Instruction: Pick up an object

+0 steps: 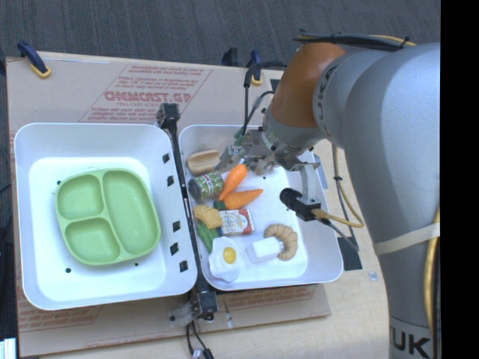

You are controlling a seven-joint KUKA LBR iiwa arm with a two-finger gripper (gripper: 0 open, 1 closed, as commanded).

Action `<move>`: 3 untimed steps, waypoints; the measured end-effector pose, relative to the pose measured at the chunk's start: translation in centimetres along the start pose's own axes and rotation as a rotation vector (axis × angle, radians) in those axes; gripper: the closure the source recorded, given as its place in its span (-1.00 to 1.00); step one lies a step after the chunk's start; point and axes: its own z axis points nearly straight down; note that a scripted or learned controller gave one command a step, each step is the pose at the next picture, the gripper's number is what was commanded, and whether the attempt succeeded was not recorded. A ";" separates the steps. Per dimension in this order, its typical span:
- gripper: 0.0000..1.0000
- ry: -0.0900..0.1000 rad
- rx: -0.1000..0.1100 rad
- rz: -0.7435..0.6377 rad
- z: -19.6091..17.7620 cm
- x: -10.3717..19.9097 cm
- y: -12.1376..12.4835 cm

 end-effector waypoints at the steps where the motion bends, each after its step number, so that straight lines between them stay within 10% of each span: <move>1: -1.00 -0.001 -0.002 0.000 5.1 1.3 -8.1; 2: 1.00 -0.002 -0.003 -0.006 4.0 1.3 -8.0; 3: 1.00 -0.001 -0.006 -0.001 -5.0 4.4 -13.7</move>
